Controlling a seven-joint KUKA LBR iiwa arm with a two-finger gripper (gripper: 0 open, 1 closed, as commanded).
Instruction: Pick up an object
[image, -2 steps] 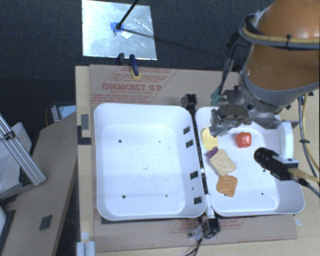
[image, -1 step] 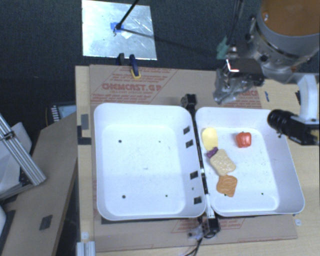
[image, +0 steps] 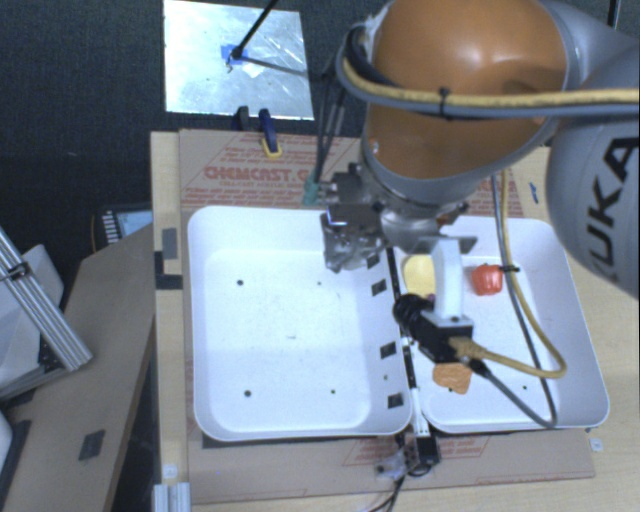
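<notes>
The gripper (image: 345, 250) hangs over the left bin (image: 290, 420), near its far right corner; whether its fingers are open, I cannot tell. The orange piece (image: 452, 376) lies in the right bin (image: 580, 400).

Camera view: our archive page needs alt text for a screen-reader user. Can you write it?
A grey-and-orange robot arm reaches over two white bins, its gripper above the left bin's back right corner. The right bin holds a yellow, a red and an orange object.
</notes>
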